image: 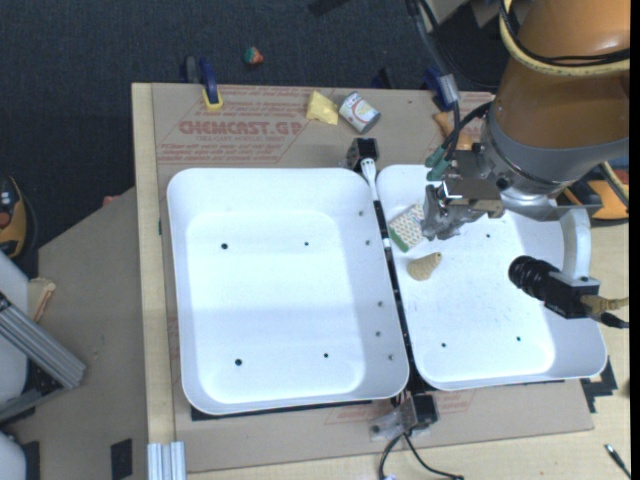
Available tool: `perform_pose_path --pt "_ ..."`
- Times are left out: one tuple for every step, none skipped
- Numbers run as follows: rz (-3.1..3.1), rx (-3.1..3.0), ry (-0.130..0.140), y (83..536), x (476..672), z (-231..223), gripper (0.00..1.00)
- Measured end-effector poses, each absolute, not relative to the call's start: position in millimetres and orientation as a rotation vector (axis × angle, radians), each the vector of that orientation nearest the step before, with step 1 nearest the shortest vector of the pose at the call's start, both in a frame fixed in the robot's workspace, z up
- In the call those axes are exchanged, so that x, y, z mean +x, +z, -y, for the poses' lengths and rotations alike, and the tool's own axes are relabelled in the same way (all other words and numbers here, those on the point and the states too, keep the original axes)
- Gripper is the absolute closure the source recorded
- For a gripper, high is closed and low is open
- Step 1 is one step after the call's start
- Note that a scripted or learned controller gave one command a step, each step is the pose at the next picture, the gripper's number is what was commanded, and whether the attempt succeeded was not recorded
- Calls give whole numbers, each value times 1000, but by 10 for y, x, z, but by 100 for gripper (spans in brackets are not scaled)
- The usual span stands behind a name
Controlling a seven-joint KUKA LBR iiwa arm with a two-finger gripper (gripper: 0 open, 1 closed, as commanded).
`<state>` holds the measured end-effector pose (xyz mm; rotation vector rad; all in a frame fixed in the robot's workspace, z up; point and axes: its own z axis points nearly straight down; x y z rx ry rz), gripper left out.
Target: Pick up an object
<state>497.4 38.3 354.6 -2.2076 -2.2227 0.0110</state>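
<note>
Two bins: left bin, right bin; one checked packet, one tan lump, one yellow scrap, one small box.

Board: tan, red lettering, lying under the bins.
Yellow scrap: on the board, behind the left bin.
Small box: just beside the yellow scrap.
Blue clamp: at the board's far edge.
Carpet: dark, with a small red-green thing on it.
</note>
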Motion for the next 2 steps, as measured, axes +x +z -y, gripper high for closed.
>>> perform_pose_path --pt "2230 -2213 -5 3660 4997 -981 100" --pt "2230 -2214 -7 3844 4785 -1494 100"
